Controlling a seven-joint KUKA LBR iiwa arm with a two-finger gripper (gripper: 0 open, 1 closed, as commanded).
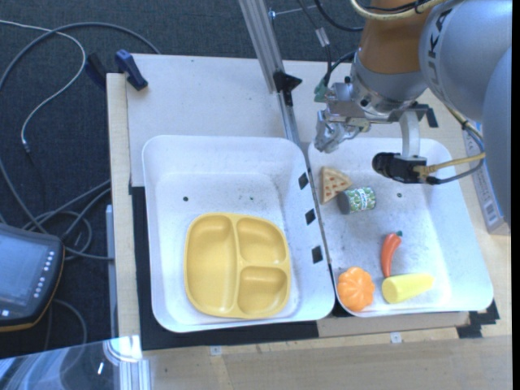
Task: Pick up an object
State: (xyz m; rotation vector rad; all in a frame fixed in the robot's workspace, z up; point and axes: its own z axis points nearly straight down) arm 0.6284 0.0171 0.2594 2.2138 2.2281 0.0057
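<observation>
1. Gripper (329, 139) of the grey arm with orange band (406, 31): hangs at the twelve o'clock edge of the right white bin (459, 218), close by the divider between the bins; whether its claw is spread or closed cannot be told from this slant, and nothing is seen between its tips.

2. Step in hand, as judged: the approach; no object is lifted yet, so the pick is not begun.

3. Nearest candidate: a tan waffle-textured triangular toy wedge (332, 184), lying just toward six o'clock of the gripper; touching or nearly touching it at four o'clock lies a small green-labelled toy can on its side (358, 200).

4. Next move, as judged: a descent toward six o'clock onto the wedge or the can, with the claw wide enough to span one item alone; the two lie so close that a grasp may nudge the other.

5. Other contents of the right bin: an orange-red toy chilli pepper (391, 253) toward five o'clock; a yellow cylindrical block (407, 287) and a round orange toy pumpkin (356, 288) near the six o'clock rim, well apart from the gripper.

6. Left white bin (162, 161): holds a yellow sectioned plastic plate (238, 264).

7. Obstacles: the raised divider rim beside the wedge; a black fixture (398, 167) at three o'clock of the gripper.
</observation>
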